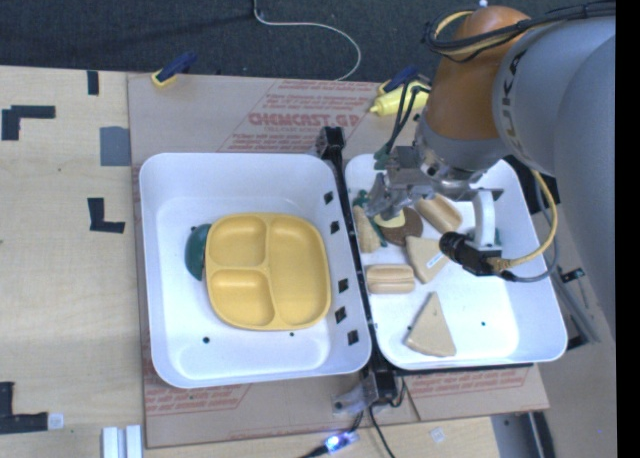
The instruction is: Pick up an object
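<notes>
I bring the arm's jaws (383, 202) low over the right bin (530, 341), right of centre in the frame, above a cluster of tan toy food pieces; whether they are released or clenched I cannot tell. A wedge-shaped piece (432, 329) lies apart, lower in that bin. It looks light, rigid and smooth, best pinched across its flat sides. A yellow divided plate (268, 270) fills the left bin (165, 246).

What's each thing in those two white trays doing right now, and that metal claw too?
Yellow divided plate: flat in the left bin, right side up, overlapping a green object.
Green object: partly hidden under the plate.
Hot dog bun: lying flat, right bin.
Sandwich wedge: lying flat.
Claw: lowered over the toy food pile.
</notes>
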Robot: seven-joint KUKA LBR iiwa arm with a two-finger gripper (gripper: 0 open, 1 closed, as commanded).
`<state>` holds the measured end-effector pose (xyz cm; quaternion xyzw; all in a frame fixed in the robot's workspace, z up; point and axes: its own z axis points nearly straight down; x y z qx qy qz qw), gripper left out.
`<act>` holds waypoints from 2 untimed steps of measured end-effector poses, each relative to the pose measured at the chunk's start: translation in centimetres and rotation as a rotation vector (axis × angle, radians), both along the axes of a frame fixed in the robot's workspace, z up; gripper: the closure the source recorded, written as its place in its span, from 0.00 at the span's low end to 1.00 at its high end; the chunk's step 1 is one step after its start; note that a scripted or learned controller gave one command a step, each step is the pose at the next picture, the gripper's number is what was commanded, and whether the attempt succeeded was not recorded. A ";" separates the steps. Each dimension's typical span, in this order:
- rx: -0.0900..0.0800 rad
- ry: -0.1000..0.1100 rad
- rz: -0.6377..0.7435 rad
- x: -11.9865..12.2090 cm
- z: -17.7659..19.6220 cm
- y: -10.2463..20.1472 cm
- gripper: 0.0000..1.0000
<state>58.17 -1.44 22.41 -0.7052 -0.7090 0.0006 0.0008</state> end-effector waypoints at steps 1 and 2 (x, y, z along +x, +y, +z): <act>0.001 -0.002 0.002 2.2 0.8 5.6 1.00; 0.001 -0.002 0.001 3.6 1.1 10.9 1.00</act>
